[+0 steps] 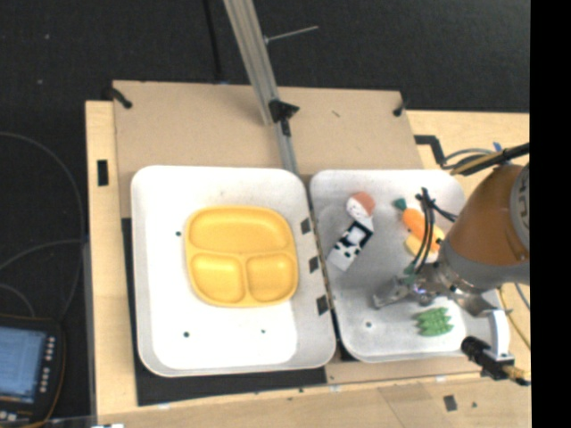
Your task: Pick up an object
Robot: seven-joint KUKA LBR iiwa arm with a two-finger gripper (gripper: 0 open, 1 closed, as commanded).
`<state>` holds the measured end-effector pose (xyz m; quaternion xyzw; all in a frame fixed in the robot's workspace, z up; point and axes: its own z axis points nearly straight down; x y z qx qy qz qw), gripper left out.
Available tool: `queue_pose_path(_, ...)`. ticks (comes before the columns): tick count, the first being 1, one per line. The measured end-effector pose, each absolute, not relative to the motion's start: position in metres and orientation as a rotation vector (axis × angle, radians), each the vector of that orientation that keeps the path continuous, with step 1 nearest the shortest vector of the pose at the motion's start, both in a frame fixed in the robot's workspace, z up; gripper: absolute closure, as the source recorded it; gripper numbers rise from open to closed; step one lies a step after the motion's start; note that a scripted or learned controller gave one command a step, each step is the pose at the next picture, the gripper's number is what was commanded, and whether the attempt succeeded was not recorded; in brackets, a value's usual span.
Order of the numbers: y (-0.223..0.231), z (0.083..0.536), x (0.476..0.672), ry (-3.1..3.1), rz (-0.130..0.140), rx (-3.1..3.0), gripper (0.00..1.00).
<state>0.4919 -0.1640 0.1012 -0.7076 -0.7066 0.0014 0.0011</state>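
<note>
The right bin [375,341] holds several small objects. A round white and red item [360,205] lies near its far left. A black and white patterned box [350,243] lies just below that. An orange carrot-like piece [413,222] with a green tip lies toward the far right, with a yellow piece [422,249] partly hidden beside the arm. A green leafy item [434,321] rests near the front right. My gripper [393,294] hangs low over the bin's middle, left of the green item and below the patterned box. Nothing shows between its fingers.
The left bin [161,328] bears a yellow three-compartment plate [241,255]. A metal pole [259,61] rises slanting from between the bins at the back. Black cables [428,217] trail from the arm's wrist over the right bin. A tablet [27,359] sits off the bench at the lower left.
</note>
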Motion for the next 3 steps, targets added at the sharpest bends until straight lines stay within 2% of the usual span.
queue_pose_path(1,-0.165,0.115,0.495,-2.218,-0.005,-2.231,1.0)
queue_pose_path(2,-0.162,0.176,0.493,-2.231,-0.006,-2.223,1.0)
queue_pose_path(3,-0.166,0.221,0.498,-2.231,-0.005,-2.222,1.0)
